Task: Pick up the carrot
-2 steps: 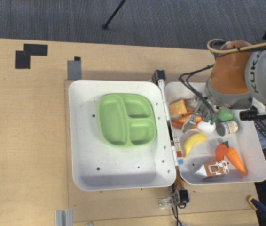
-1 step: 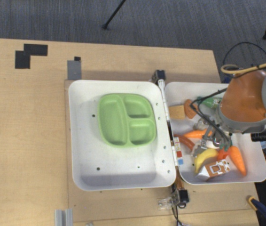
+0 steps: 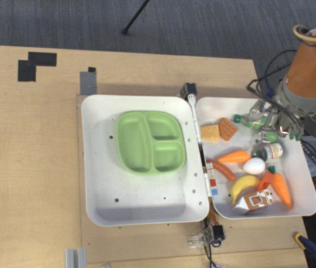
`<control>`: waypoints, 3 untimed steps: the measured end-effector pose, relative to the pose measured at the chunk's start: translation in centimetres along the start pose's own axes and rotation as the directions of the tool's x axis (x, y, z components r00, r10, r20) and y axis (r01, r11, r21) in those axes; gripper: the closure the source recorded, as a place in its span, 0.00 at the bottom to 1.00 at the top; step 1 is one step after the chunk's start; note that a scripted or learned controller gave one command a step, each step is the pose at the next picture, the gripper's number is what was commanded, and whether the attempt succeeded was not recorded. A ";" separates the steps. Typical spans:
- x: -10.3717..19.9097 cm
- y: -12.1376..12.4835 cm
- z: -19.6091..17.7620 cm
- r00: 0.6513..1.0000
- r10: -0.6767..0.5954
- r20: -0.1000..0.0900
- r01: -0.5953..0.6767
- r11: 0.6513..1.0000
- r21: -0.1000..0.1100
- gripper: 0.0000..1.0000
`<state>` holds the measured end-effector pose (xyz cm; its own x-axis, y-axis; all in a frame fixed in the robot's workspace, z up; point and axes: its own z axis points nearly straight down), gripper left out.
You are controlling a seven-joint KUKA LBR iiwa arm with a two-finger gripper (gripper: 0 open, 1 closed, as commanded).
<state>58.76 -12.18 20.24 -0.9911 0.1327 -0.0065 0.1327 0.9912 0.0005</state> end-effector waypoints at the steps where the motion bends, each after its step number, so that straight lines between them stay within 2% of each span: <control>1: 6.9 3.0 8.0 0.999 0.046 -0.005 -0.046 0.999 -0.001 0.00; 2: -1.0 4.5 0.9 0.996 0.092 0.001 -0.092 0.996 -0.001 0.00; 3: 3.8 2.7 11.4 0.998 0.066 0.004 -0.066 0.998 -0.001 0.00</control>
<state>55.39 -9.01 8.83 -0.9802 0.1976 -0.0100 0.1976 0.9803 0.0022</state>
